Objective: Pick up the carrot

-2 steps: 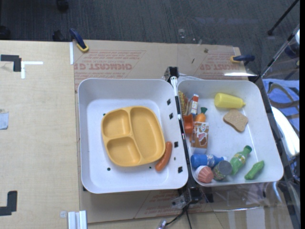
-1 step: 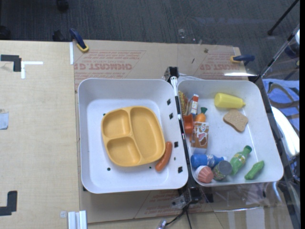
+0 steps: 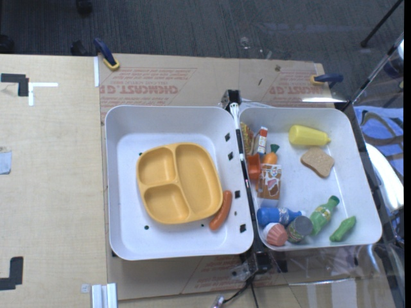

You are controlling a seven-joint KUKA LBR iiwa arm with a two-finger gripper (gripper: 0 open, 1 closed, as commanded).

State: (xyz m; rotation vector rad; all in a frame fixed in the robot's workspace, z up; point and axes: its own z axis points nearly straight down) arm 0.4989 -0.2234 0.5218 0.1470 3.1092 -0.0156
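The small carrot (image 3: 273, 154) lies in the same bin (image 3: 302, 194) as the bread slice (image 3: 318, 162), to the left of the bread slice, squeezed among little boxes. The gripper should come straight down and pinch only the carrot. Whether the gripper is apart or together cannot be told.

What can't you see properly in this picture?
- Carrot: partly tucked among the packets at the right bin's left wall; its full shape is hidden.
- Packets: printing too small to read.
- Pile at the bin's bottom: toys overlap, so the grey one is unclear.
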